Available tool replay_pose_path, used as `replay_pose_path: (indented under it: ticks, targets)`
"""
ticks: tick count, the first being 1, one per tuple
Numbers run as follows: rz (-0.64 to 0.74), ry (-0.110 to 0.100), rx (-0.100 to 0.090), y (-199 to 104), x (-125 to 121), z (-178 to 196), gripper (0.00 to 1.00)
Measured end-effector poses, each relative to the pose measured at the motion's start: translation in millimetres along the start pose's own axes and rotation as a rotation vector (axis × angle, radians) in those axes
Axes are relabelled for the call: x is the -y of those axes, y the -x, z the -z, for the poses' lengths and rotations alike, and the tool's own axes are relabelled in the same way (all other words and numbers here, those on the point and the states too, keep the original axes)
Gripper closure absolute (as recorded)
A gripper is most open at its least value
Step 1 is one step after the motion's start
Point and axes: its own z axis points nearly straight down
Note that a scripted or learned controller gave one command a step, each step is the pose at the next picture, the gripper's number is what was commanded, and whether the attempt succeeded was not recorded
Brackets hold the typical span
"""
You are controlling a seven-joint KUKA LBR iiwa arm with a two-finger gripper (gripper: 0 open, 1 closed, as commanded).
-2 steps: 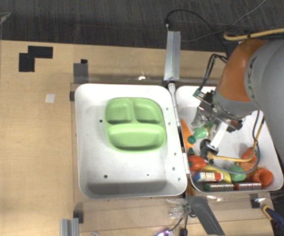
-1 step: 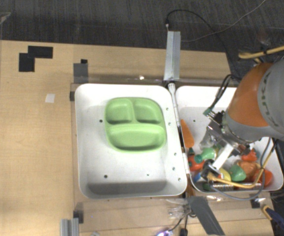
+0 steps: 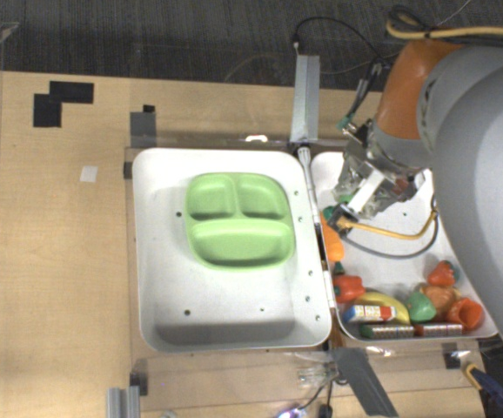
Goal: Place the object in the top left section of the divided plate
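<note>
A green divided plate (image 3: 238,219) lies in the left white bin (image 3: 160,312). It has two small sections at the back and one wide section at the front, and nothing lies in them. My gripper (image 3: 349,190) hangs over the back left part of the right bin (image 3: 412,242), a little to the right of the plate. An orange carrot-like toy (image 3: 331,243) lies just below the gripper against the bin's left wall. I see nothing held under the gripper.
Several toy foods crowd the front of the right bin: a red piece (image 3: 349,287), a banana (image 3: 378,307), a green piece (image 3: 421,306), a red-orange piece (image 3: 441,274). A metal post (image 3: 305,98) stands behind the divider between the bins.
</note>
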Motion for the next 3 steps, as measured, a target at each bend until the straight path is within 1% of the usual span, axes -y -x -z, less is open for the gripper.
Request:
replay_pose_path:
  ticks: [1, 2, 3]
  targets:
    - [0.012, 0.001, -0.001, -1.6, 0.3, 10.6, 1.00]
    - [-0.295, -0.002, 0.002, 24.5, 42.1, -26.0, 1.00]
    - [-0.429, -0.003, 0.001, 43.0, 102.4, -25.5, 1.00]
